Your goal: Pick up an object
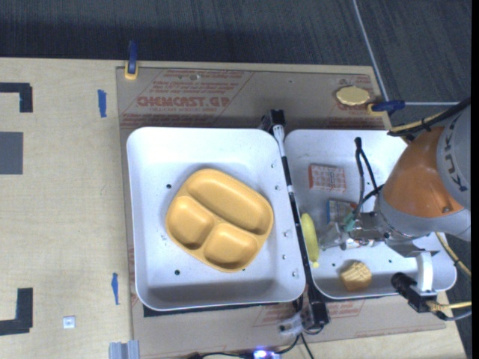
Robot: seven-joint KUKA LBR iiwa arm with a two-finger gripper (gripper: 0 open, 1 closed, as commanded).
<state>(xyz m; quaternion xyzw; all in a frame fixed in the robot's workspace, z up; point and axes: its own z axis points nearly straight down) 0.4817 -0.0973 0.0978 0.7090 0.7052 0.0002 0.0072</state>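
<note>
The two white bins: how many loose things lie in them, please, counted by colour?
Yellow: 2, the large divided tray in the left bin and the slim yellow piece in the right bin.
Tan: 1, the small ridged lump.
Red and white: 1, the printed packet.
Total: 4. The gripper hides anything under it.

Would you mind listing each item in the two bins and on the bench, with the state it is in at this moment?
Yellow divided tray: upside down, alone in the left bin.
Banana: lying along the right bin's left wall.
Red-printed packet: flat on the bin floor.
Tan ridged object: resting on the floor, untouched.
Gripper: lowered into the right bin.
Tan disc: lying on the bench beyond the bins.
</note>
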